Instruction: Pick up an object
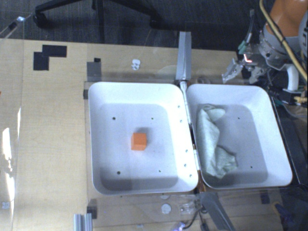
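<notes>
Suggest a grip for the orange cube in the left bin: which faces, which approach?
Come straight down on the orange cube and close the claw across two opposite side faces. It sits flat and alone near the middle of the left bin, well off the walls, so every side looks free.

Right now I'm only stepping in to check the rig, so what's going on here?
The arm is parked at the upper right, beyond the far edge of the right bin, with its gripper above the bench rather than over a bin. Nothing has been picked yet. An orange block sits near the middle of the left bin, and a crumpled pale cloth lies in the right bin.
</notes>
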Motion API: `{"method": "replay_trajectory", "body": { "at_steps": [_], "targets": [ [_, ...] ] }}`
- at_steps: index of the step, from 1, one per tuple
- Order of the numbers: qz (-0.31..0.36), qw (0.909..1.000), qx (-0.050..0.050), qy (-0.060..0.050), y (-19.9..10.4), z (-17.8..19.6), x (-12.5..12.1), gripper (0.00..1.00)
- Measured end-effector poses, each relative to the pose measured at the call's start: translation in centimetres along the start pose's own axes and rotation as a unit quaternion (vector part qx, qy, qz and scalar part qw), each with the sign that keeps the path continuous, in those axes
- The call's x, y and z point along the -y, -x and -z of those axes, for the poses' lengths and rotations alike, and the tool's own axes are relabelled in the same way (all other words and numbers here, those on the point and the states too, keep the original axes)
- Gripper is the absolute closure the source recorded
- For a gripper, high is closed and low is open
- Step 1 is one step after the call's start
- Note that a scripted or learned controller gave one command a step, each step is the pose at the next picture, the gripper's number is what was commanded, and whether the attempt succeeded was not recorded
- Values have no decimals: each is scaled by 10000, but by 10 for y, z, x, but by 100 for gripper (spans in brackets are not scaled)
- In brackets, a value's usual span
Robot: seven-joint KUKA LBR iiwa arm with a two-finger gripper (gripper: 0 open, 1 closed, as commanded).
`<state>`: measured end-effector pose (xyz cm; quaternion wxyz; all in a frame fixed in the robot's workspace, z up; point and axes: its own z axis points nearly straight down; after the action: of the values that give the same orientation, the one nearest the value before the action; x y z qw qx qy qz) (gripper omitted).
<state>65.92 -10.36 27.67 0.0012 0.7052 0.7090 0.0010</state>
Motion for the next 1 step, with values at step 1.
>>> {"method": "replay_trajectory", "body": {
  "at_steps": [1],
  "targets": [
    [-191,9998,-5,22,-21,-175,64,0]
  ]
}}
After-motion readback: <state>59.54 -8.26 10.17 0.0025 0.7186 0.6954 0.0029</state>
